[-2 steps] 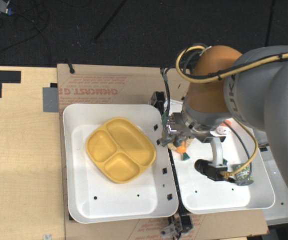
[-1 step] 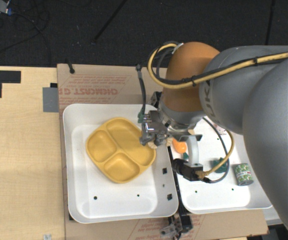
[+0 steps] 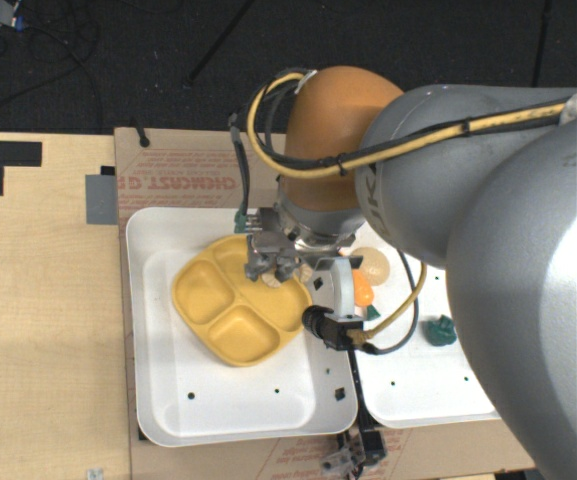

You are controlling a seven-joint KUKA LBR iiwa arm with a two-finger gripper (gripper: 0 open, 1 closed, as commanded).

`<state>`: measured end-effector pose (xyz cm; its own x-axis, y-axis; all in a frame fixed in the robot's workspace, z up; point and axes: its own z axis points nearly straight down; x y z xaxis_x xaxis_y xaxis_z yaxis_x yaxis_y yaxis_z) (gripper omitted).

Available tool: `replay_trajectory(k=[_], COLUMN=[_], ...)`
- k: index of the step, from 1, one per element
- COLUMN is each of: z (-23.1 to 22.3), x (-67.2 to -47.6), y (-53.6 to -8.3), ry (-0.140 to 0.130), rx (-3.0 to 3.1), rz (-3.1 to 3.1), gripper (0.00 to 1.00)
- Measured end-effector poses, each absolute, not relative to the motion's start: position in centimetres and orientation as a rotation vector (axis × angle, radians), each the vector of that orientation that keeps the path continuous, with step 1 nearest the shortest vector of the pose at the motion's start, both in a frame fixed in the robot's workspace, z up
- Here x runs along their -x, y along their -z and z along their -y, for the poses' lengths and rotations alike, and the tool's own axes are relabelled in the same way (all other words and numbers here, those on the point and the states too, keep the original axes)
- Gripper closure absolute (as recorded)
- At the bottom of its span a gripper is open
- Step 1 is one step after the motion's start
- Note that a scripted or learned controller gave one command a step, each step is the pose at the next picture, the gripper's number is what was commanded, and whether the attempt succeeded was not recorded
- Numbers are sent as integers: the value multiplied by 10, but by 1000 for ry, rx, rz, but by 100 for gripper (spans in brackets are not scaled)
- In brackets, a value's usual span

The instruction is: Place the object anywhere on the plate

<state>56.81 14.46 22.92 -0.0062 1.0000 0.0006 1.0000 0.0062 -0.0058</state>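
Right now your claw point(image 3: 273, 263) hangs over the upper right corner of the yellow moulded-plastic compartment plate point(image 3: 230, 308), which lies tilted in the left white bin point(image 3: 168, 388). You cannot tell how it is set, or whether it carries anything. Just right of the plate lie a glossy orange piece point(image 3: 363, 292), a pale beige disc point(image 3: 375, 265) and, farther off, a teal toy point(image 3: 439, 330); judge placement unfinished.

The plate point(image 3: 230, 308) lies in the left bin point(image 3: 158, 368), hand point(image 3: 273, 263) over its right edge.

Wooden bench point(image 3: 38, 298), cardboard sheet point(image 3: 183, 173) on it, two white bins point(image 3: 158, 388) side by side
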Motion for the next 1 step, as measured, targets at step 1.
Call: replay_trajectory(k=[1], z=[-142], x=[-568], y=[-229], ry=[-11], rx=[2215], rz=[2222], gripper=[0])
